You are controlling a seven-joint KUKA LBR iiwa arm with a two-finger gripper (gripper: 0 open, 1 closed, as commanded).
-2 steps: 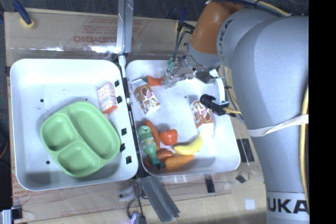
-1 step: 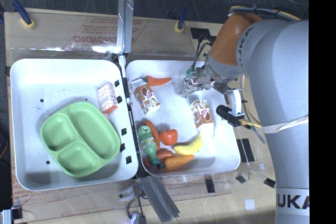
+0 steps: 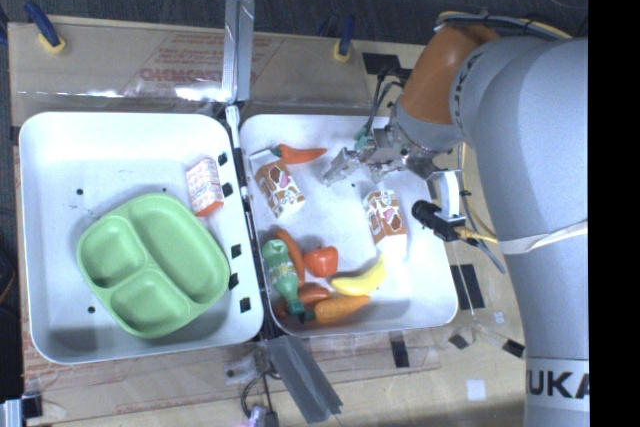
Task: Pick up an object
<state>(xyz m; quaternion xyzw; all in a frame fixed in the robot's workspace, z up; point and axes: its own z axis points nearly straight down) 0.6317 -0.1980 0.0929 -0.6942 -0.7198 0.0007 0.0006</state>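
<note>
Here the end effector [image 3: 350,160] hangs low over the upper middle of the right bin [image 3: 430,310], its fingers pointing left; whether they are apart or together cannot be told, and nothing shows between them. A carrot [image 3: 300,154] lies just beside its tip, near the bin's upper left edge. Below that, a carton [image 3: 280,189] sits close to the left wall, and a second carton [image 3: 385,215] lies under the wrist, toward the right wall. Open white floor lies between the two cartons. Along the lower edge the room is tight: a banana [image 3: 362,277], a red pepper [image 3: 321,261], a green bottle [image 3: 279,263] and another carrot [image 3: 340,308] crowd together.

The left bin [image 3: 60,140] holds a green divided plate [image 3: 152,263] at its lower middle and a small carton [image 3: 204,185] near its right wall; its upper left stretch is bare. Both bins rest on the surface [image 3: 120,55].
</note>
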